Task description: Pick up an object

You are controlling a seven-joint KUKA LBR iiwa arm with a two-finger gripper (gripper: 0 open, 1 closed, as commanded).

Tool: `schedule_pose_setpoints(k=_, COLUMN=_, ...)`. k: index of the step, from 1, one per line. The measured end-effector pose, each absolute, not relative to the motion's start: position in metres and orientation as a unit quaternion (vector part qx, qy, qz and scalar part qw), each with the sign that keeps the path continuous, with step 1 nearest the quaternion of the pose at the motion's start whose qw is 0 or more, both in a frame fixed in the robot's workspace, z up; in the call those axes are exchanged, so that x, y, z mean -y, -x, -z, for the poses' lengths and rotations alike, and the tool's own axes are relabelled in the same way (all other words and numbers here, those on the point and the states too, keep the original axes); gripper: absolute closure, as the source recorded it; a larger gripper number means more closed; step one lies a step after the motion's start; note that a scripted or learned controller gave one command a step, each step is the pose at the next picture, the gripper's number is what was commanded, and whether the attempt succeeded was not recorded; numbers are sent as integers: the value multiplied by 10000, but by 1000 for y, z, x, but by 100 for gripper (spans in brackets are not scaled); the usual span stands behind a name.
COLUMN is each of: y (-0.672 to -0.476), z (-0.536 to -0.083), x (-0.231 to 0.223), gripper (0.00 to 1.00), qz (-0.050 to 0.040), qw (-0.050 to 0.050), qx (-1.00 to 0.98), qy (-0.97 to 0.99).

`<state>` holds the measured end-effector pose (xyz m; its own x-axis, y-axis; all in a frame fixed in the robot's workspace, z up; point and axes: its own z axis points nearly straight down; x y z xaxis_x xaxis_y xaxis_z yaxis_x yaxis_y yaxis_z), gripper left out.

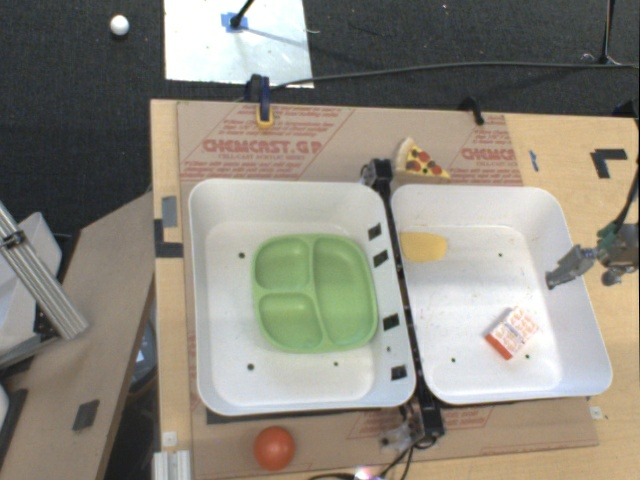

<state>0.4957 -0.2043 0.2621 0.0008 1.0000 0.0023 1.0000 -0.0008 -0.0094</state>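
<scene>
The right bin (560,218) holds a flat yellow piece (424,246) near its far left corner. A small orange and white box (512,333) lies toward the bin's near right. My gripper (568,269) reaches in over the bin's right rim, up and to the right of the box and apart from it. Nothing shows in its grasp. In the left bin (215,268) lies a green divided plate (314,292).
A toy pizza slice (422,160) lies on the bench just behind the right bin. An orange ball (274,448) rests on the bench in front of the left bin. Black clips (390,290) line the wall between the bins. A cable (450,68) crosses the back.
</scene>
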Motion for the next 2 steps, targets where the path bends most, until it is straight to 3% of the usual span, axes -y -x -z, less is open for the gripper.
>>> schedule_pose_setpoints(k=1, y=-498, z=-268, x=203, gripper=0, qz=4, qw=-9, qx=7084, qy=7058)
schedule_pose_setpoints(k=2, y=-506, z=-220, x=197, gripper=0, qz=-2, qw=7, qx=7081, qy=7061)
